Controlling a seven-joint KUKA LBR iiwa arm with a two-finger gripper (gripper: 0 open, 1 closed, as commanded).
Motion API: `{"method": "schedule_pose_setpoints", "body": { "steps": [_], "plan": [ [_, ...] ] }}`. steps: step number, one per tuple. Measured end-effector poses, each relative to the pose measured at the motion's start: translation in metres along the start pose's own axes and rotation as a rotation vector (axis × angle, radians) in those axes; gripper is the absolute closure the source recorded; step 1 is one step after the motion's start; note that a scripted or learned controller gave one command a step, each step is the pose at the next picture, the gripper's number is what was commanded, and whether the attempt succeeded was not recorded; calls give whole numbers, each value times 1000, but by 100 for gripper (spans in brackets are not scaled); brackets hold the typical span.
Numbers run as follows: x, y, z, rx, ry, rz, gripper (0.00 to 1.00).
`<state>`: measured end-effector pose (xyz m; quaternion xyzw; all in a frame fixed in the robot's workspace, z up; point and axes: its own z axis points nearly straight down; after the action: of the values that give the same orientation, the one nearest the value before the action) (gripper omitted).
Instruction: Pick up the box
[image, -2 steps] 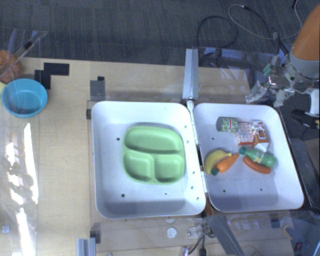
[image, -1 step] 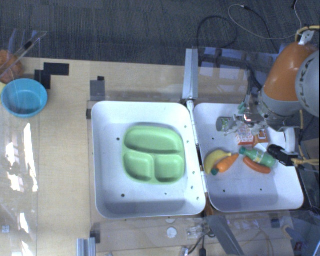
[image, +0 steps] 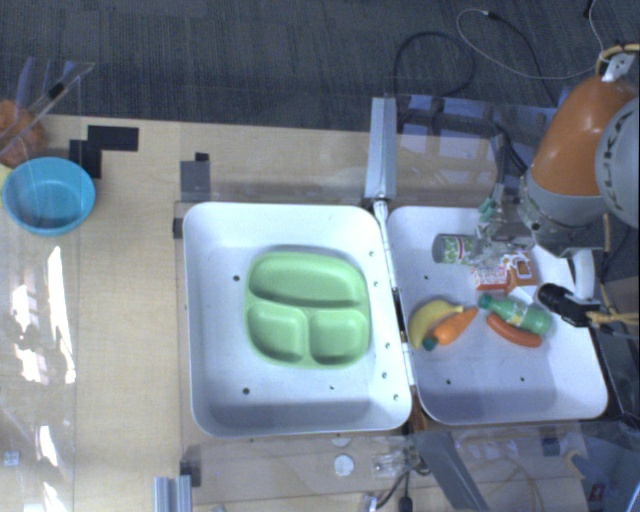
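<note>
The box (image: 506, 270) is a small flat white and orange carton lying in the right bin (image: 500, 395), toward its back right. My gripper (image: 497, 237) hangs right over the box's upper left part, its metal tip partly hiding the carton. A small can (image: 453, 248) lies on its side just left of the gripper. The grey arm with its orange band (image: 580, 140) reaches in from the upper right.
In the right bin lie a green bottle (image: 516, 311), an orange carrot-like piece (image: 514, 333), a yellow banana (image: 430, 317) and a small carrot (image: 452, 328). The left bin (image: 215, 300) holds a green divided tray (image: 307, 307). A blue bowl (image: 48, 194) stands at far left.
</note>
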<state>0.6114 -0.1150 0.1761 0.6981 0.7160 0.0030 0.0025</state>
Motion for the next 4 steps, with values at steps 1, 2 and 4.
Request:
{"method": "schedule_pose_setpoints", "body": {
  "steps": [1, 2, 4],
  "plan": [
    [0, 0, 0, 0, 0, 0, 0],
    [1, 2, -12, -5, 0, -4, 100],
    [-20, -11, 76, 5, -1, 49, 0]
  ]
}}
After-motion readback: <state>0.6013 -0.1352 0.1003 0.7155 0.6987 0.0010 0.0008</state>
